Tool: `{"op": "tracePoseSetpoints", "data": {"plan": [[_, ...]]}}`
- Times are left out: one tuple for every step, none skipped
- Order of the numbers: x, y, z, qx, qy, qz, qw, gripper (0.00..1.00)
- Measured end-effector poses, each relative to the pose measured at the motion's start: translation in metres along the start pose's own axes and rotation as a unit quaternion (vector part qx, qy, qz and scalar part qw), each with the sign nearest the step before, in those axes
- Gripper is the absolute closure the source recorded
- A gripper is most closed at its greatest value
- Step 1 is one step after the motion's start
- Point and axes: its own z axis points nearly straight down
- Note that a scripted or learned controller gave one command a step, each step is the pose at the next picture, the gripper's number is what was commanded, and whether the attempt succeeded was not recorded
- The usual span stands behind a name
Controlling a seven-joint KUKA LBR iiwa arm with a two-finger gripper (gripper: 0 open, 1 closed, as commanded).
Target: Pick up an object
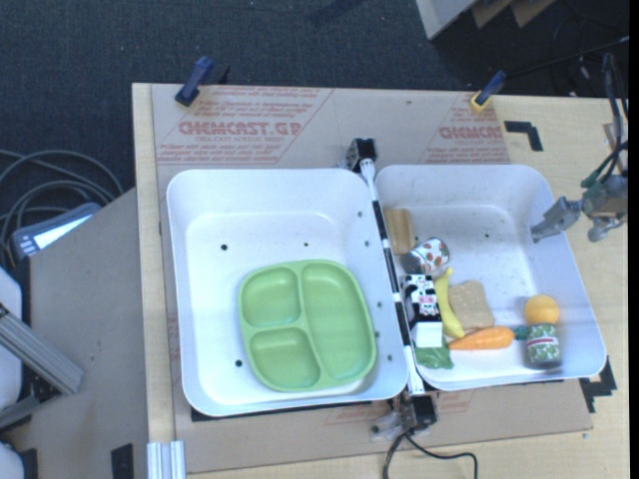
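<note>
Right now, hovering over right bin (559, 267) rim: tool (564, 218) at far right edge, fingers too small & blurred to call open or shut, nothing visibly between them. Pick candidates all piled in right bin, front half: orange ball (541, 309) near right wall, small can (542, 348) just below it, carrot (481, 339) lying flat beside can, bread slice (472, 305) next to banana (448, 302). Left bin (200, 267) carrying green divided tray (305, 324) only. Best bet prob. the orange ball: closest to tool, apart from clutter. Looks like light plastic toy, rigid, smooth, so likely to roll or squirt out if pinched off-centre. Should be taken across its widest middle, straight down, w/ can close by to avoid.
</note>
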Motion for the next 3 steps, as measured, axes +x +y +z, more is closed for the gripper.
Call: {"op": "tracePoseSetpoints", "data": {"plan": [[0.083,-0.032,0.083,0.002,0.001,0.0,1.0,0.0],[0.122,-0.025,0.043,0.001,0.001,0.0,1.0,0.0],[0.132,-0.015,0.127,-0.008,0.001,0.001,1.0,0.0]]}}
